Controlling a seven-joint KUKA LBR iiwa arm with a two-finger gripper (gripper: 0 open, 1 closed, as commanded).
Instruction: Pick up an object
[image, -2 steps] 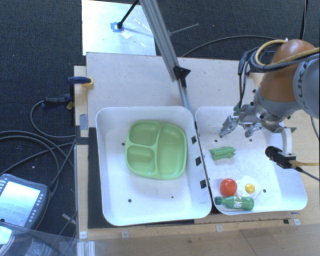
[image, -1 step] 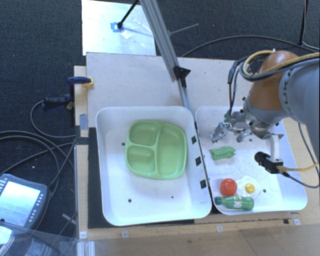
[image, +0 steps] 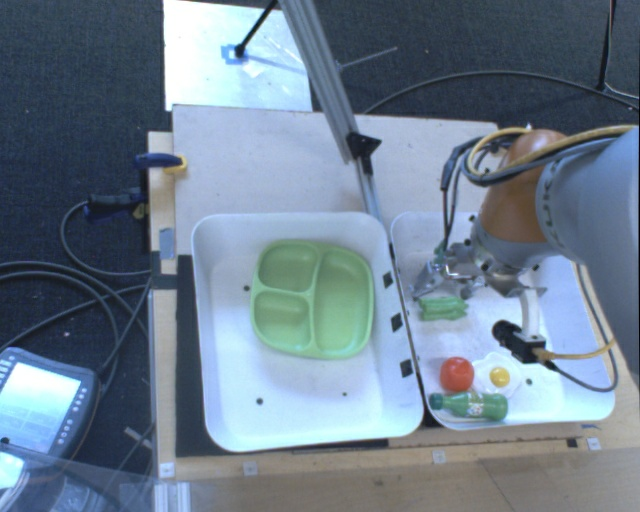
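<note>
Gripper (image: 440, 285) down low in right bin (image: 590, 400), fingers look clamped on green block (image: 442, 308), though honestly hard to tell, wrist hides most of it. Block sits at bin's left wall, so arm leans in. Tomato (image: 456, 373), egg (image: 498, 378), bottle (image: 470, 404) bunched near front edge. Green tray (image: 312, 298) alone in left bin (image: 230, 400).

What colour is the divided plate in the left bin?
Light green; the divided plate shows clearly in the camera view.
</note>
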